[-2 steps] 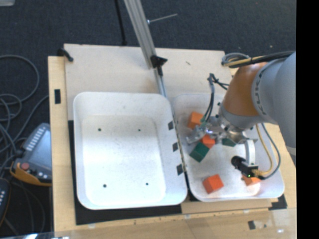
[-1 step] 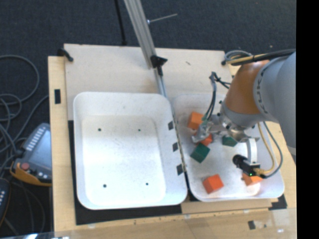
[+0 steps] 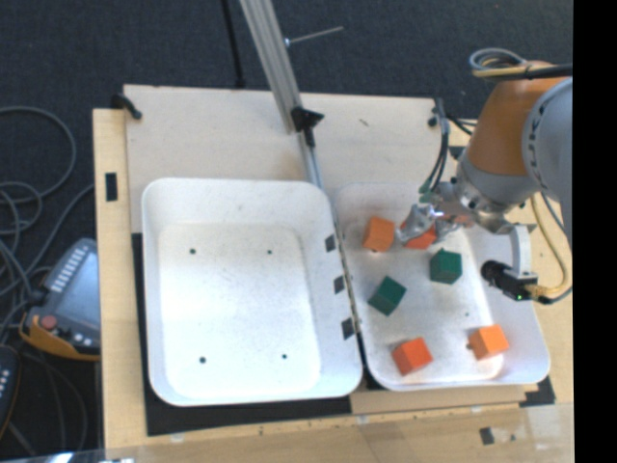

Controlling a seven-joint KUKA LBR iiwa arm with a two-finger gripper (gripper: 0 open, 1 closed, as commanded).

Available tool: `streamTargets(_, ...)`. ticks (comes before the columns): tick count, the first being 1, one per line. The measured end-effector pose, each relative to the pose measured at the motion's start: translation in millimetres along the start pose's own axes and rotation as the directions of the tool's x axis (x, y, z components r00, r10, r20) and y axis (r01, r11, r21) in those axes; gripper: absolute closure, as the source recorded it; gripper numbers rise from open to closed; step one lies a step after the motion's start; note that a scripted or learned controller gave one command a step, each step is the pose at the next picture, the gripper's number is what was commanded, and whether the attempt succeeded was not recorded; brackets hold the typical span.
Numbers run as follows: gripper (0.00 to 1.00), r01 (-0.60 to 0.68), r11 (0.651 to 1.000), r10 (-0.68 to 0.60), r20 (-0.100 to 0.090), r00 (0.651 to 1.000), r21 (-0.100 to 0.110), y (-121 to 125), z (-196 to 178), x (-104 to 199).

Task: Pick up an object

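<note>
From above, the grey arm with its orange band reaches in from the right, and its two-finger gripper point(image 3: 420, 228) sits low in the right shallow white bin point(image 3: 513, 369). Whether it is gripping cannot be told. A small red-orange block point(image 3: 422, 240) lies touching it, an orange cube point(image 3: 379, 233) just beside. Two dark green cubes point(image 3: 387, 294) point(image 3: 445, 267) lie nearby, with a red-orange cube point(image 3: 412, 355) and an orange cube point(image 3: 487, 340) nearer the front.

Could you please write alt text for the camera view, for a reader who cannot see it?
A grey and orange robot arm reaches from the right, its gripper low in the right bin over a red-orange block. Two green blocks and three more orange blocks lie around it.
</note>
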State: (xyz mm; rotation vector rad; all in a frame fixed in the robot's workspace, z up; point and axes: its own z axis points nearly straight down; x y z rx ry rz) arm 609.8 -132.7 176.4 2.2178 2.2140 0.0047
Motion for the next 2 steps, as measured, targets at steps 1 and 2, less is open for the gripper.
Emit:
streamTargets(1, 1.00, 0.011, 1.000, -0.010, -0.003, 1.000, 0.004, 20.3, -22.0, 77.0)
streamTargets(2, 1.00, 0.010, 1.000, -0.010, -0.006, 1.000, 0.005, 53.4, -20.2, 139.1)
